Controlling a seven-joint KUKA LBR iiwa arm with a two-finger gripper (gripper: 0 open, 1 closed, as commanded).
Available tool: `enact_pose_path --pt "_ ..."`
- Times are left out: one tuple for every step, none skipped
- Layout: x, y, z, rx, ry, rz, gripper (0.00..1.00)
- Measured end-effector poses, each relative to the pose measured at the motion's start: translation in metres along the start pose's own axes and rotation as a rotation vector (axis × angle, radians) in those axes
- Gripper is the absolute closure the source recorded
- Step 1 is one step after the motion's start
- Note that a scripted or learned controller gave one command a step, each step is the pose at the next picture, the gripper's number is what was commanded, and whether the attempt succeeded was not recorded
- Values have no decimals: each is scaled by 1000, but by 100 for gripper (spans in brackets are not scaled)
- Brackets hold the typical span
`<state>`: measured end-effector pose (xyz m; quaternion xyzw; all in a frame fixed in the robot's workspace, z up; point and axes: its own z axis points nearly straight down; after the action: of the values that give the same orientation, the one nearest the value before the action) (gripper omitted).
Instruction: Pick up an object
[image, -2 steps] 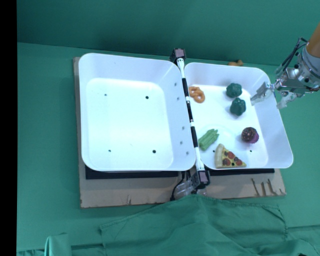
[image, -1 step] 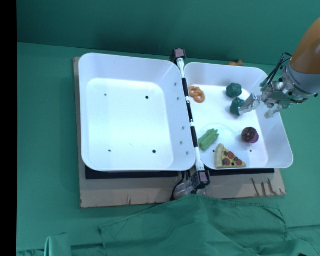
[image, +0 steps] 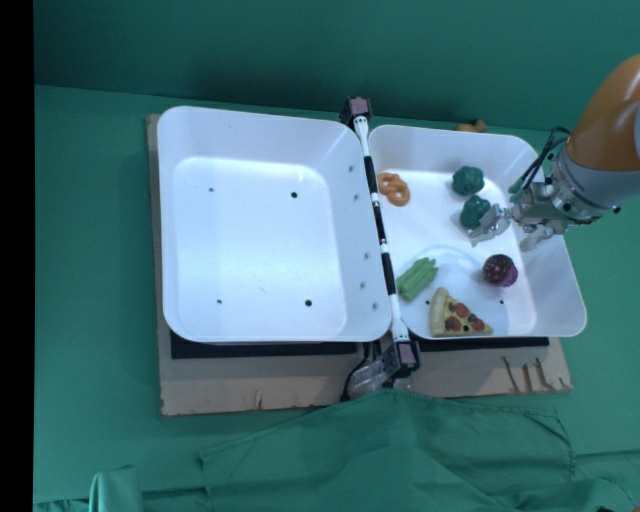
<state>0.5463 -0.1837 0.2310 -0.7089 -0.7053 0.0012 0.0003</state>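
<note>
A: The gripper (image: 510, 228) is seen with fingers spread, nothing held, just right of a green broccoli (image: 475, 211) in the right bin (image: 560, 300).

B: A miss could be caused by the piece getting nudged aside. Counted: two broccoli, one pretzel (image: 394, 188), one berry (image: 500, 269), one pizza slice (image: 455, 315), one bean bundle (image: 417, 278).

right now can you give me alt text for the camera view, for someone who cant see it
A grey and orange robot arm reaches in from the right, its gripper low over the right white bin beside a dark green broccoli piece. That bin also holds a second broccoli piece, a pretzel, a green bean bundle, a dark red berry and a pizza slice.
</note>
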Motion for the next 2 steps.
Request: enact_pose_path --pt "-2 2 47 -9 -2 -1 0" --pt "-4 5 30 -22 -8 2 100"
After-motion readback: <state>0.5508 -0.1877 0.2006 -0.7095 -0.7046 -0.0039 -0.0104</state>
